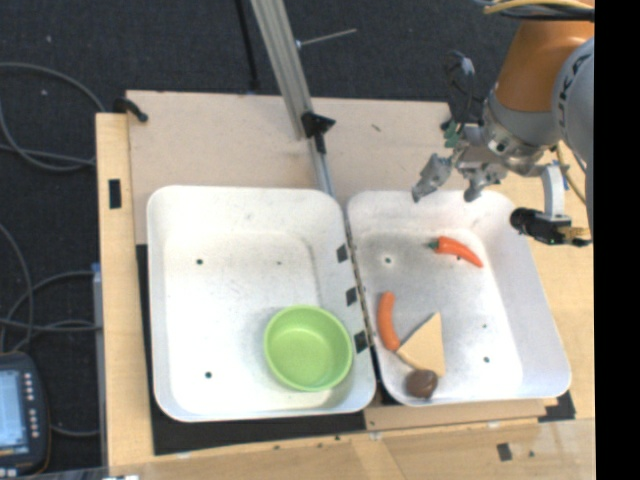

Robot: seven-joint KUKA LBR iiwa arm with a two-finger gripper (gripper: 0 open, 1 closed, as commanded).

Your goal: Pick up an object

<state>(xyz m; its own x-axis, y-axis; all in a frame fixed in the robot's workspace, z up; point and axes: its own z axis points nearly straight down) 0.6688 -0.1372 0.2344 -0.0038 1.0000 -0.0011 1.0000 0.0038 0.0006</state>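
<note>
**Fingers spread above the far rim of the right bin, nothing held**

The gripper (447, 187) hangs over the far edge of the right bin (520, 308). Its two fingers (428, 184) stand spread apart with nothing between them. No object is in contact with them.

Candidate objects lie below and nearer the camera than the fingers:
- An orange pepper (459, 251), the closest object, just beneath and slightly right of the fingers.
- An orange sausage-shaped piece (387, 320), farther off, close to the wall between the bins.
- A tan wedge (426, 344), touching or nearly touching that piece.
- A small brown lump (421, 382) at the wedge's near tip.
- A green bowl (308, 347) in the left bin (200, 268), well away from the fingers.

Likely faults from this position:
- A straight descent may strike the bin rim, since the fingers sit over its edge.
- The pepper is slim and curved; a closure along its length would probably roll it aside.
- The clustered objects near the wall leave little finger clearance; a grasp there could jam or catch two at once.
</note>
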